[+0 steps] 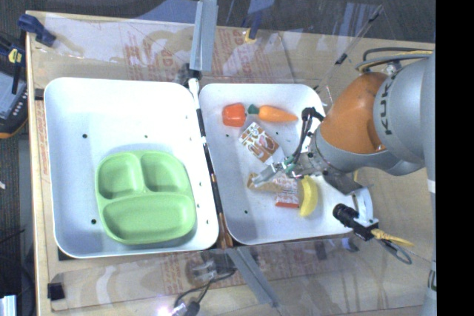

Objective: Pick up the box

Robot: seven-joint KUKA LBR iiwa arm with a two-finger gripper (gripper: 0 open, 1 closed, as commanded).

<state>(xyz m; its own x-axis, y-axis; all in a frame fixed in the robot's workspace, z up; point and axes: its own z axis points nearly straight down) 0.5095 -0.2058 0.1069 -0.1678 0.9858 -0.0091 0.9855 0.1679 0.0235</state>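
Right bin (244, 226) is where it's all happening. The box (258, 140), white w/ red-orange print, lies flat near the bin's middle, tilted on a diagonal. Tool (285, 166) is down in the same bin, just below and to the right of the box, close but apart from it, tip sitting over a crinkly packet (272, 185) instead. Can't tell how the tool stands; it's small and lost in the clutter, and nothing of the box is in it. Arm (370, 122) comes in over the bin's right wall, orange band above the wrist.

Rest of the bin, going off the box: orange-red pepper (234, 115) just above-left, carrot (278, 114) above-right, banana (308, 197) below-right beyond the tool, next to the packet.

Left bin (67, 107), well left of the box, holds a green divided tray (147, 197) in its lower part. Both bins sit side by side on the counter (111, 41).
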